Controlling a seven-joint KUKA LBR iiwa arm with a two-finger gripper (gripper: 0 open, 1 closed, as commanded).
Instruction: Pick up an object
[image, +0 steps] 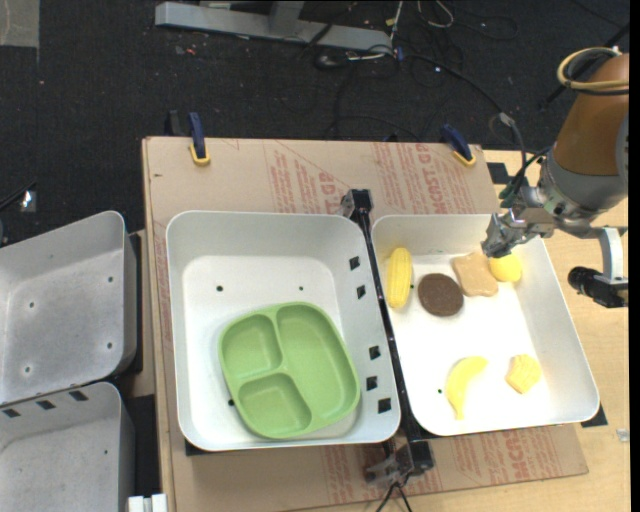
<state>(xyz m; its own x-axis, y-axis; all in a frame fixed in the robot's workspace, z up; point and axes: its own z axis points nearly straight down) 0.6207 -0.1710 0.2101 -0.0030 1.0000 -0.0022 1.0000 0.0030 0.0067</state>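
From above, the grey arm with its orange band reaches in from the right, and its gripper (503, 240) hangs low over the far corner of the right-hand shallow white bin (560, 310). It sits right above a small yellow rounded piece (508, 267) and beside a tan, bread-like slab (472, 274); whether the jaws are open or closed around anything I cannot tell from here. Nothing looks lifted, so I judge the pick not yet done.

Also in that bin lie a yellow corn cob (399, 276), a round brown disc (439, 295), a yellow banana (462, 384) and a small yellow lumpy piece (524, 374). The left-hand white bin (200, 250) holds a green three-part plastic tray (288, 370).

Both bins rest on a brown board surface (300, 170) clamped at its far edge, with dark floor and cables behind.
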